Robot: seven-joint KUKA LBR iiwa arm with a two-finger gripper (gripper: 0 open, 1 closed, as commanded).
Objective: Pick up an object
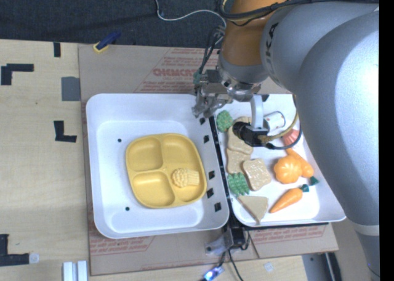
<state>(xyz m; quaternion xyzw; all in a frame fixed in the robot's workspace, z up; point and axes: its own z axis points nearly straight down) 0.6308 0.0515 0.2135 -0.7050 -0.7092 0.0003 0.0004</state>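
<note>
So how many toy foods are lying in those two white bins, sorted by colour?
Yellow: 1, corn cob on the yellow plate
Orange: 2, pumpkin, carrot
Green: 2, leafy pieces
Tan: 3 at least, bread slices
Total: 8, though the arm hides some.

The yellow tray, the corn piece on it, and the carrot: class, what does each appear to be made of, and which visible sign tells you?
Yellow tray: likely moulded plastic, smooth with a soft sheen, one even colour.
Corn piece: probably plastic toy food, with uniform moulded kernels.
Carrot: seemingly plastic too, glossy orange with a flat green top.
</note>
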